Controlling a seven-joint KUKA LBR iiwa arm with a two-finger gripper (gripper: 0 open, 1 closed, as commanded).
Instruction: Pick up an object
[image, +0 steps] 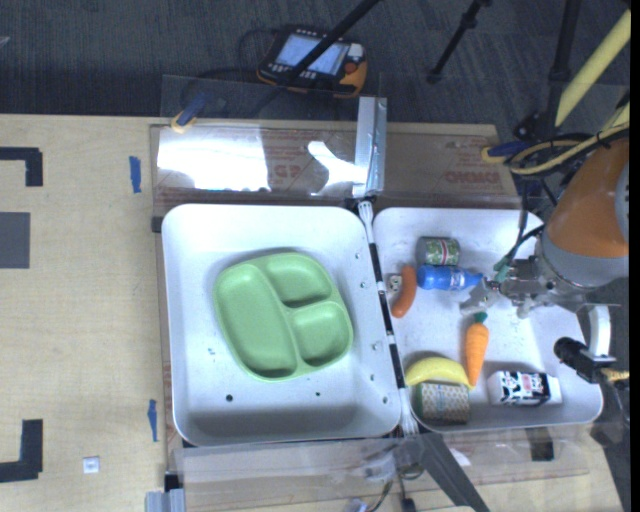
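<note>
A single fixed camera looks down at a slant from above the bench (70, 300), near enough that the two white bins, left (180, 250) and right (575, 405), take up the middle, with dark floor (150, 40) beyond.

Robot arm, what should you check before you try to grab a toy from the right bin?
1. Toys to pick in the right bin: ok; carrot, blue bottle, can, banana lie there.
2. Gripper over that bin: ok, beside the blue bottle's cap.
3. Holding anything: cannot tell.
4. Carrot free to grab: ok, apart from its neighbours.
5. Banana free to grab: not ok, it touches the box below it.
6. Green plate out of the way: ok, in the left bin.
</note>
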